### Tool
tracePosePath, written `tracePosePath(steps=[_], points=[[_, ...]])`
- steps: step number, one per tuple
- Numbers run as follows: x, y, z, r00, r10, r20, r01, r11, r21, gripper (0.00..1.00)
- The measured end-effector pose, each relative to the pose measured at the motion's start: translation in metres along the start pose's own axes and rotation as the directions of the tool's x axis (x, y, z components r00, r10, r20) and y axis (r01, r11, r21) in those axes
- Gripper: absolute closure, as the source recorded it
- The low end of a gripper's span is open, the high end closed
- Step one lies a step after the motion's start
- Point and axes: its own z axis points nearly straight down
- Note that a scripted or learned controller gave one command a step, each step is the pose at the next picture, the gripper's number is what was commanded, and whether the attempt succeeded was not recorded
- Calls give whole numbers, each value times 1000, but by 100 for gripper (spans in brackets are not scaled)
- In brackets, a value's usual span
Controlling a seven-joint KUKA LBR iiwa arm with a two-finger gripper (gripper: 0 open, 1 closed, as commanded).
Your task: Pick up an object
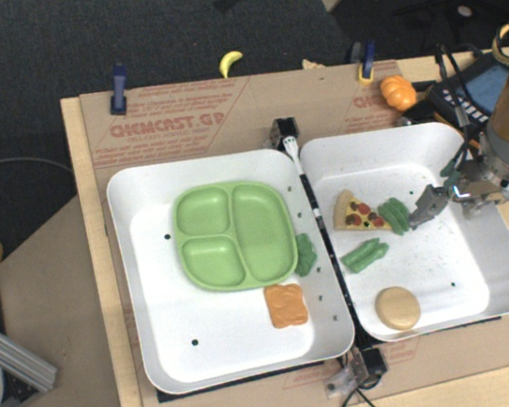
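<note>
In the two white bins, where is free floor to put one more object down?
Left bin: free along the front, left of the orange piece. Right bin: free at the back and front right of the round bun. Crowded around the pizza slice, green pieces and gripper.

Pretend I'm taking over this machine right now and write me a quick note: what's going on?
Gripper: low in the right bin, beside a green toy; no object seen between its fingers.
Right bin also has a pizza slice, a green pod and a tan bun.
Left bin: green divided plate, orange piece.
Done: nothing lifted. Left: grasp and raise one object.
</note>
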Motion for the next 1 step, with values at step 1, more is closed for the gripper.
tracePosePath(steps=[1], points=[[35,-17,-121,1000,-5,2,5,1000,-15,0]])
